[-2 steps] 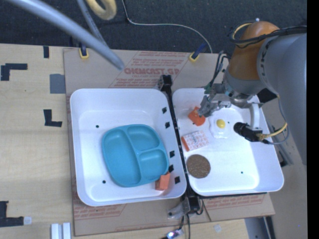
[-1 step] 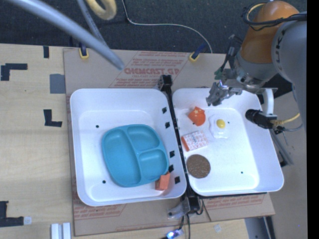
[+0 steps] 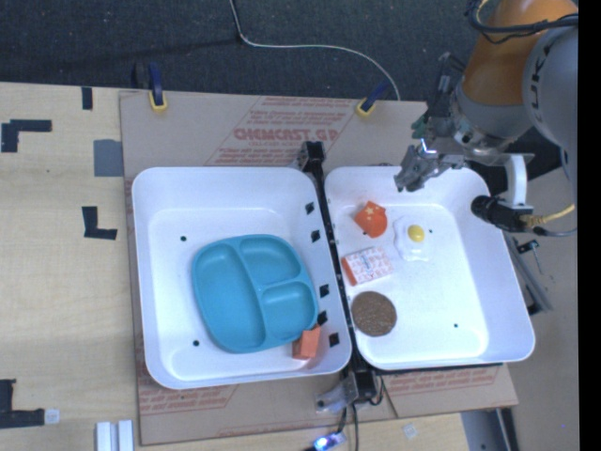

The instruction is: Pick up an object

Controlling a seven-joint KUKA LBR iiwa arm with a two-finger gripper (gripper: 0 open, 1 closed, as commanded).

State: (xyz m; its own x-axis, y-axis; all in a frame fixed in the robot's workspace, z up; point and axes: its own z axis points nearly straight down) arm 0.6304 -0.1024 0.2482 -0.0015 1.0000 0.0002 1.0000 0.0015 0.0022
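The right bin (image 3: 470, 341) holds an orange-red piece (image 3: 371, 218), a fried egg toy (image 3: 413, 237), a red-and-white packet (image 3: 366, 267) and a brown round cookie (image 3: 374, 313). My gripper (image 3: 412, 173) hangs above the right bin's far edge, up and to the right of the orange-red piece and apart from every object. Nothing shows between its fingers. The left bin (image 3: 160, 252) holds a blue divided plate (image 3: 254, 291) and a small orange block (image 3: 306, 344) at its near right corner.
A black divider with clips (image 3: 321, 242) runs between the two bins. Both bins rest on a cardboard sheet (image 3: 272, 134) held by clamps at the far edge. A white cable (image 3: 310, 47) trails across the dark floor behind.
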